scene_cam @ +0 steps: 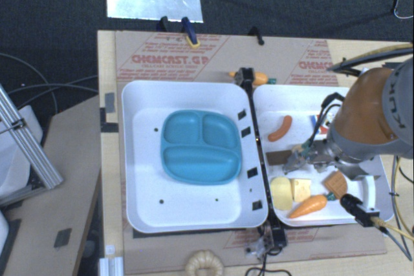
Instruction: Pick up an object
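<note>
The tool (299, 161) hangs low in the right bin (294, 92), beside the sausage (279, 128). Below it, the carrot (308, 205) lies along the bin's near edge, beside the cheese (301, 189).

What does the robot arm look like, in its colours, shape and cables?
The arm is thick and rounded, with grey segments and a broad orange band above the wrist. A dark cable loops along its side towards the gripper, which is a grey metal assembly with dark parts. I can read no markings on it.
</note>
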